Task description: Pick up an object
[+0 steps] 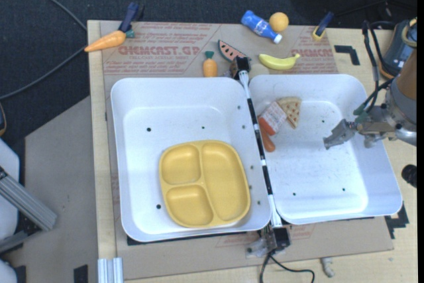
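- A tan wedge [289,109] and a red-orange piece [267,129] lie together at the right bin's [344,205] upper left.
- The claw [333,138] hovers over mid-bin, well apart, carrying nothing; its spread I cannot tell.
- Approach stage: next, move left over the pieces and descend.

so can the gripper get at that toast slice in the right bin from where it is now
Probably yes. The gripper hangs over the right bin, and bare white floor lies between it and the toast slice. A red-orange item touches the slice on its far side, away from the gripper.
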Robot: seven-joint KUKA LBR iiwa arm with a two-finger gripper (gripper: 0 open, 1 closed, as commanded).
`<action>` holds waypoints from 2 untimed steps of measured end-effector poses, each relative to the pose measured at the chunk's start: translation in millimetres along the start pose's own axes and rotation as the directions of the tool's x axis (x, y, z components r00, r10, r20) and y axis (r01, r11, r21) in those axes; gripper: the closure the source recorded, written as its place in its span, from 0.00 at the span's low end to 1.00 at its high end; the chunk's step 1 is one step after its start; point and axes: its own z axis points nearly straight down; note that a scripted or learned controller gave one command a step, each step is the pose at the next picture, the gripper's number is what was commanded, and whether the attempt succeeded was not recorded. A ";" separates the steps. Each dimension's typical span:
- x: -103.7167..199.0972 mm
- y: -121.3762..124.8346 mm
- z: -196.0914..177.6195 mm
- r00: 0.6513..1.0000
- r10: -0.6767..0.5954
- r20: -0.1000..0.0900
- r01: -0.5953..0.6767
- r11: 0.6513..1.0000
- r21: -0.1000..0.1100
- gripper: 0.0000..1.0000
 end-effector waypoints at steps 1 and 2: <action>85.4 63.3 48.2 1.000 -0.001 0.000 0.001 1.000 -0.002 0.00; 41.7 133.9 131.8 1.000 0.001 0.005 -0.001 1.000 -0.012 0.00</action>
